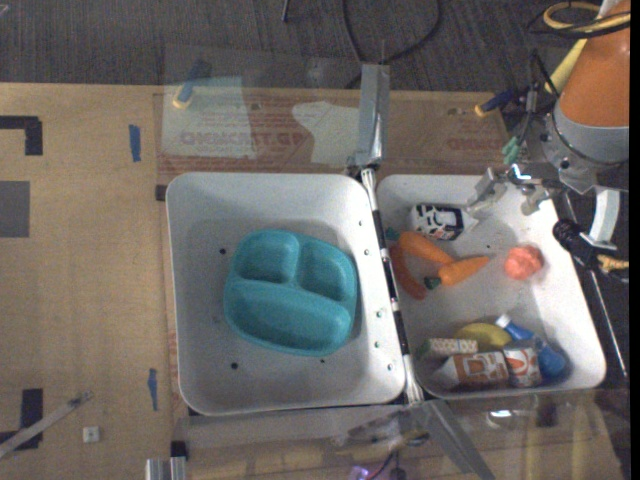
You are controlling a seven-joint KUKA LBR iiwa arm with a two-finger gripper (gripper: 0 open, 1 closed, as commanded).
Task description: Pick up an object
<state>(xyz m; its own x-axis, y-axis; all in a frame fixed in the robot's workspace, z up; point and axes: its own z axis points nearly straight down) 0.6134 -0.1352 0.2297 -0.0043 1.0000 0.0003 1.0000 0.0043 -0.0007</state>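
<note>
Approach step, nothing grasped yet. Gripper (505, 183) hangs over the right bin's (590, 353) far edge, fingers look apart with nothing between them. Pickable items sit in that bin: carrot (462, 269) mid-bin, pink ball (523, 262) right of it, banana (484, 334) nearer the front. Next move, judging: choose one, centre over it, descend, close.

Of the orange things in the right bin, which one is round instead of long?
The salmon-orange ball, lying alone toward the bin's right side. The two carrots left of it are long and tapered, with green ends.
</note>
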